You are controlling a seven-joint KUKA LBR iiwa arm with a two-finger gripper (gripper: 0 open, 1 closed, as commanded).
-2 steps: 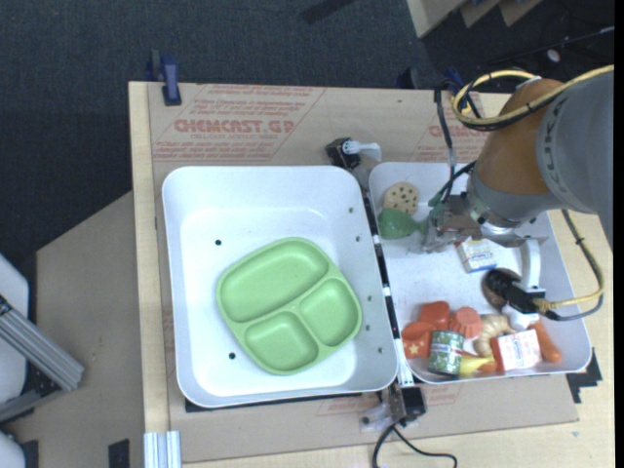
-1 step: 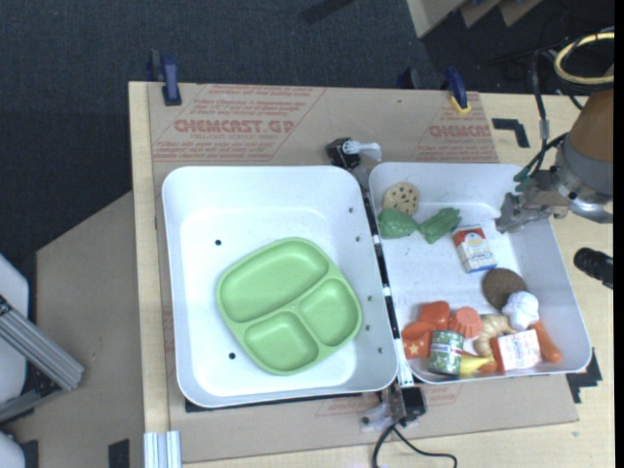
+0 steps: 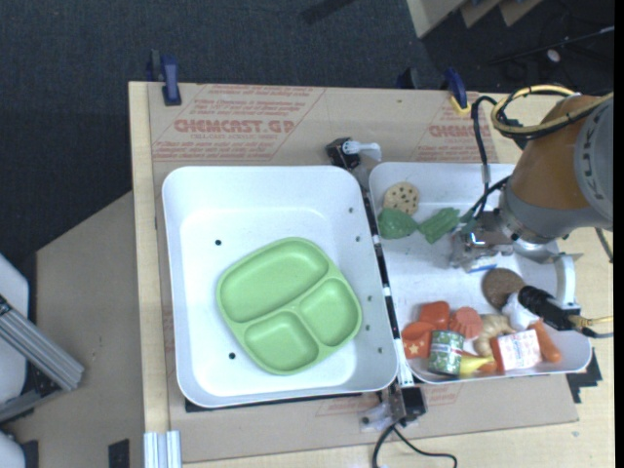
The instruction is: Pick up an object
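At the frame's lower right, the right bin (image 3: 575,364) holds a heap along its near edge: a can (image 3: 447,351), a carton (image 3: 519,350), red pieces (image 3: 432,320), with a brown lump (image 3: 503,285) just behind. To the left, the left bin (image 3: 185,261) bears a green tray (image 3: 286,303). Farther up the right bin, the gripper (image 3: 475,252) hangs over bare floor; whether it is parted or grasps anything cannot be told. Beyond lie green leaves (image 3: 417,223) and a cookie (image 3: 401,198).
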